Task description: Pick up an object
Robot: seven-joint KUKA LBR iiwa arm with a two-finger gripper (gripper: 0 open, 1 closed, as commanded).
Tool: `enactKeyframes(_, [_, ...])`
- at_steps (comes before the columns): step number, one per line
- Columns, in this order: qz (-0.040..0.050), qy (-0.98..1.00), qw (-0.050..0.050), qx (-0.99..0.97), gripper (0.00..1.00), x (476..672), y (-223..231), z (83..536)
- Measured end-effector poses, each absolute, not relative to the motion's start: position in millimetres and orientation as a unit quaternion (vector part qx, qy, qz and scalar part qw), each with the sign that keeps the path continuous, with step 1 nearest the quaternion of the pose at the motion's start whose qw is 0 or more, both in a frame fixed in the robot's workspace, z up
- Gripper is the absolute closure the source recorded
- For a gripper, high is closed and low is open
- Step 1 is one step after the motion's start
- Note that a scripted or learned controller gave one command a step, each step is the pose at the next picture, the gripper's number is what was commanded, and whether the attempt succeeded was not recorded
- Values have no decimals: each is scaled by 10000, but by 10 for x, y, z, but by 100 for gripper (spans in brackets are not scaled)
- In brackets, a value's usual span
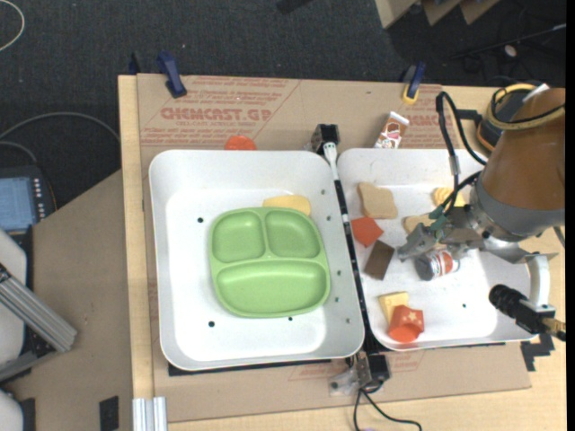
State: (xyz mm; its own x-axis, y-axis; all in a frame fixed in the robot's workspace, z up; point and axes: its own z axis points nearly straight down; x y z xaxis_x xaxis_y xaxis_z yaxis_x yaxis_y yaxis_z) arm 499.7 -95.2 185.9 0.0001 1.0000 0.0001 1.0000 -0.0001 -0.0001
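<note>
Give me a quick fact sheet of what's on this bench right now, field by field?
left bin: green divided plate, pale yellow piece at its far edge
right bin: tan block, orange-red block, brown block, yellow and red toy, small can
arm: over the right bin
gripper: low, beside the can
outside the bins: small carton

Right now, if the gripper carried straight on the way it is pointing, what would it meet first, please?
The gripper points toward the view's left, low over the right bin. The dark brown block looks first in line, with the orange-red block just beyond, though height is hard to judge.
</note>
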Motion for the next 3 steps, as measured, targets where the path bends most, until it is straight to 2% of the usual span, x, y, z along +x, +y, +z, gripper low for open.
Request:
enactKeyframes(1, [0,-7058,-12,-7084,0,5179,-1459,1130])
enactKeyframes(2, [-59,-7073,-124,-7068,0,5250,-1351,1089])
enactKeyframes(3, [-85,-7065,-184,-7074,100,5280,-1366,1221])
